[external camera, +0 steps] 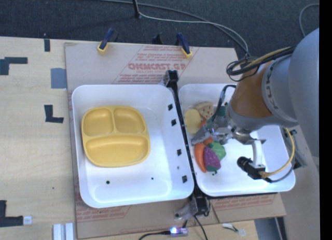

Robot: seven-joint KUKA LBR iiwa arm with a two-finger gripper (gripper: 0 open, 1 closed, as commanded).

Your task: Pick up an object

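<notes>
The right bin [270, 184] holds a cluster of toy foods against its left wall: a yellow piece [192, 120], a tan cookie-like piece [205, 110], an orange carrot [200, 156], a purple grape bunch [211, 158] and a green leafy piece [219, 151]. My gripper [213, 130] hangs low over this cluster, just above the carrot and the green piece, below the orange wrist band [249, 99]. Its fingers are hidden among the toys and the wrist.
The left bin [93, 182] contains a yellow divided plate [115, 135]. A black clip rail [179, 130] runs between the bins. Cables loop from the arm over the right bin's right side [270, 174]. Cardboard lies under both bins.
</notes>
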